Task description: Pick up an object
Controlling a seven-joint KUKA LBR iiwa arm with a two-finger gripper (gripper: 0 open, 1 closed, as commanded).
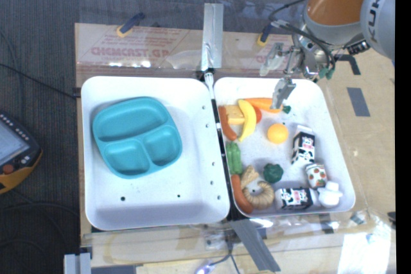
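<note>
Two shallow white bins (192, 90); gripper (282, 94) over right bin's far edge, touching orange carrot (260, 103); finger state unclear.

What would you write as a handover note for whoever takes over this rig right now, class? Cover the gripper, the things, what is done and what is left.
Gripper: low over the far edge of the right bin, beside the carrot; nothing visibly between its fingers.
Things: banana, orange ball, broccoli and toy cows in the right bin; blue tray in the left bin.
Done: nothing lifted yet.
Left: grasp one thing and lift it.
</note>
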